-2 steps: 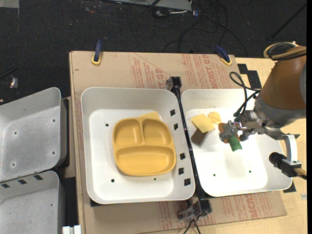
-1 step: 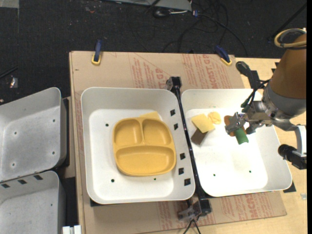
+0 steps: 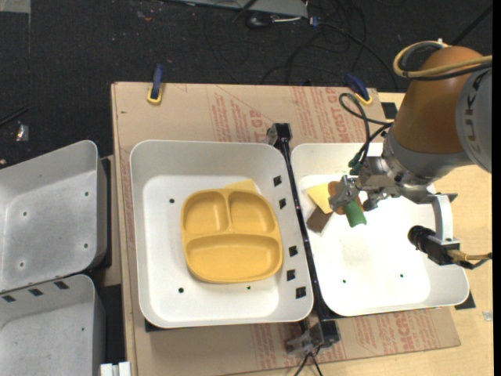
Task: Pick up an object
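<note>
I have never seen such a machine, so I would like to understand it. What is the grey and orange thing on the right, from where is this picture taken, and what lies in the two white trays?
It is a robot arm reaching in from the right. Its jaws, the part that grasps things, hang low over the right bin. One fixed camera above the bench looks down at a slant. The left bin holds a yellow divided plate. The right bin holds a yellow wedge, a brown piece just below it, and a green cylinder right at the jaws. Whether anything is gripped, I cannot tell from this picture.
</note>
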